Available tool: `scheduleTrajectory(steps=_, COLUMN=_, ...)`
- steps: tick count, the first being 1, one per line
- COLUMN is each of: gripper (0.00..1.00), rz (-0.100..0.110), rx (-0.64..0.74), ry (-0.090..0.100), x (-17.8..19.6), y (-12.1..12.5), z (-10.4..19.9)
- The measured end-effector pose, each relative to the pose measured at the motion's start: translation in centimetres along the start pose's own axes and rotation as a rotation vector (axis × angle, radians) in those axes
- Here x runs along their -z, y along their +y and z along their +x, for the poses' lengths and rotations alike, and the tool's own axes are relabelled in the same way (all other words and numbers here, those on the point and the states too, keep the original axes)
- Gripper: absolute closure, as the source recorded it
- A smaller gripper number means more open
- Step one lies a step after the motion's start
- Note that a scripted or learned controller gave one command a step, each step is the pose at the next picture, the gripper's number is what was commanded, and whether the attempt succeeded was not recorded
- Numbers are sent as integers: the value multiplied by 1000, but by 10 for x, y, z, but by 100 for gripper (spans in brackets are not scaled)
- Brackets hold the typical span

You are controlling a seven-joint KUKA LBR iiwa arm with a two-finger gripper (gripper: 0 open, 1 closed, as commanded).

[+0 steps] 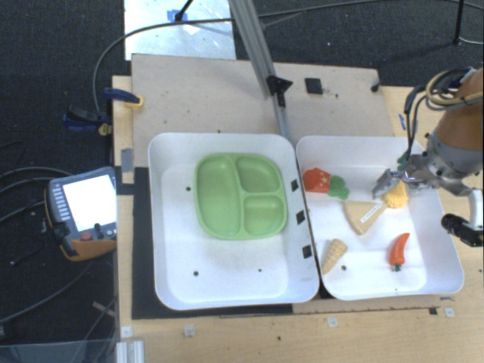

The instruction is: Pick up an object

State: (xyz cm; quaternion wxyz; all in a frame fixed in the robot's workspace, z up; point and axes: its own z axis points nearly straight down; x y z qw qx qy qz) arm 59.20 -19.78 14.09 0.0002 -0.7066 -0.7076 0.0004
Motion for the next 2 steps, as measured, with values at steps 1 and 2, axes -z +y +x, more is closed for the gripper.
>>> scheduleTrajectory(steps=1, gripper=0, rz=-4, rx=0, ry=-1, x=-50, y=2, z=0)
scheduleTrajectory(steps=2, gripper=100, rz=-7, rx=0, ry=-2, x=-38, y=2, z=0)
